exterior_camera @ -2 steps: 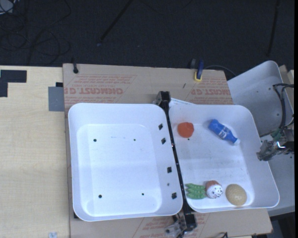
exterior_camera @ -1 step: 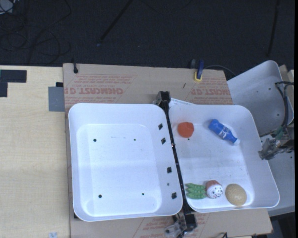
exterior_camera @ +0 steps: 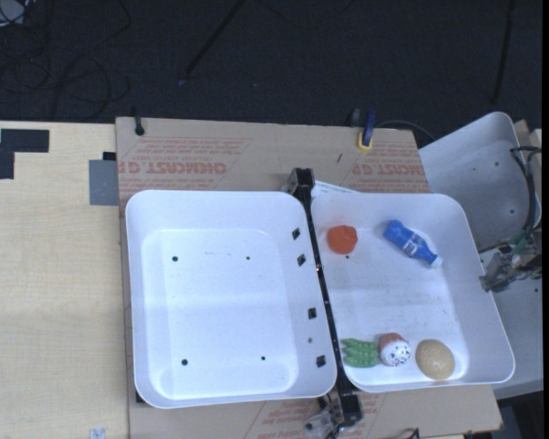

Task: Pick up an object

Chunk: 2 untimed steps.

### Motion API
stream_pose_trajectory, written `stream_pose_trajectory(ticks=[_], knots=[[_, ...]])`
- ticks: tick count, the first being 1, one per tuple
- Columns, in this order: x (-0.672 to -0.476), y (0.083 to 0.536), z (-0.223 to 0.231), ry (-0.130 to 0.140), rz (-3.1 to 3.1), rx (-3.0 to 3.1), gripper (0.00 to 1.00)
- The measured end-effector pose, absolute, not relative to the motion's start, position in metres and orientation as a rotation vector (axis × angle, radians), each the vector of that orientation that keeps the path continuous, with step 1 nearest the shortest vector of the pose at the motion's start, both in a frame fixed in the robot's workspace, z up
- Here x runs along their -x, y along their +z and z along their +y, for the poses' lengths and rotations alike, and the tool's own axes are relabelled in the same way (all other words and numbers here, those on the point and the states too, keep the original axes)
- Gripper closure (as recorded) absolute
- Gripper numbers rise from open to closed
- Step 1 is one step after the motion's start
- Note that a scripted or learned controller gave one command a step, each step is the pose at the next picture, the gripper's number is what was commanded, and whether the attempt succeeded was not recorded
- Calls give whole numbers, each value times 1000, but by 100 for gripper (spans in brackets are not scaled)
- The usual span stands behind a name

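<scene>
Nothing picked yet, by the look of it. All objects lie in the right bin: orange ball at 11 o'clock, blue bottle at 1 o'clock, and along 6 o'clock a green toy, a red-and-white ball and a tan egg. Left bin untouched. Pincer state: cannot tell. Whole pick remains.

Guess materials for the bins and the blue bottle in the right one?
Bins: likely thin moulded plastic, smooth semi-gloss white; rounded corners and soft sheen suggest it. Blue bottle: probably plastic, glossy, with a pale highlight along its side and a white label band; too small to rule out a soft toy version.
</scene>
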<state>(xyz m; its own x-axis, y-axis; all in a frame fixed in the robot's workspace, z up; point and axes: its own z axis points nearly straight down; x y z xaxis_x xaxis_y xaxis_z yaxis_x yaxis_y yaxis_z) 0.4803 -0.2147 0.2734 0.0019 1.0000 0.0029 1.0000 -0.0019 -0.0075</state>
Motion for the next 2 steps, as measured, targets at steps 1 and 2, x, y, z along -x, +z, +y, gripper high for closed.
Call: stream_pose_trajectory(ticks=[1,2], knots=[[-480,283,-215,6,-2215,2216,100],[-480,266,-213,3,-2219,2220,100]])
